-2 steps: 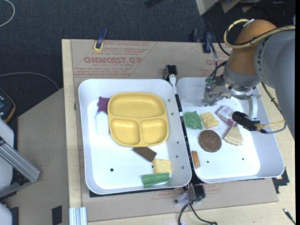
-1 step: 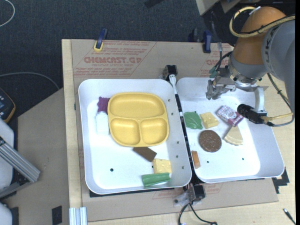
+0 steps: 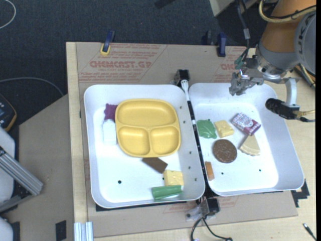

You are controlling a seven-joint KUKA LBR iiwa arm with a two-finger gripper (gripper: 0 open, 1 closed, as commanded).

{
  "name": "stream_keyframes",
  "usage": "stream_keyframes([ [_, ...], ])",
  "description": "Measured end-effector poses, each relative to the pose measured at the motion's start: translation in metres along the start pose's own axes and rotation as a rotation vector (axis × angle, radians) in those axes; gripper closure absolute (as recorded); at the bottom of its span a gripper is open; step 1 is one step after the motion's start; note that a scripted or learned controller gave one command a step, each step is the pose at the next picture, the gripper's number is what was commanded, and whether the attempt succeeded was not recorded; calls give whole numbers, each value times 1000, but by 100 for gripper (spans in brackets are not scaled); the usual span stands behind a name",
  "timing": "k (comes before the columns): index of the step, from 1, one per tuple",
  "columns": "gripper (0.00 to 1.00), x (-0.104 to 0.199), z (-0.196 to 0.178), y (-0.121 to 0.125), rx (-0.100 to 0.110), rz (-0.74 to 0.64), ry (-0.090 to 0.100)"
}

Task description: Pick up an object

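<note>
The left bin (image 3: pixel 95 134) is mostly taken up by a yellow divided tray (image 3: pixel 148 126), stiff but broad and awkward for two fingers, so the better candidates lie in the right bin (image 3: pixel 281 177). There the brown round disc (image 3: pixel 224 150) sits near centre, flat and probably rigid, best pinched across its edge. At its 1 o'clock lies a purple-and-white wrapped packet (image 3: pixel 245 123), likely light and slightly crinkly; at 3 o'clock a pale wedge (image 3: pixel 250 145); at 11 o'clock a green piece (image 3: pixel 206 129) beside a small yellow block (image 3: pixel 224 128), chunky and easy to pinch. The gripper (image 3: pixel 239 86) hangs over the bin's far rim at 12 o'clock, holding nothing; whether it is parted I cannot tell.
</note>
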State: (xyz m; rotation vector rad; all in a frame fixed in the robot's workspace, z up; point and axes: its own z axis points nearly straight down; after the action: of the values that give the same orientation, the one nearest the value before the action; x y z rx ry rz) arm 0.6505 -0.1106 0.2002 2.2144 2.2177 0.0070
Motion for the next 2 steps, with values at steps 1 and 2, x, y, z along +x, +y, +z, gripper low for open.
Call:
stream_keyframes([
  [1,100,0,-27,1,3,0,1],
  [2,100,54,-19,-24,13,-4,5],
])
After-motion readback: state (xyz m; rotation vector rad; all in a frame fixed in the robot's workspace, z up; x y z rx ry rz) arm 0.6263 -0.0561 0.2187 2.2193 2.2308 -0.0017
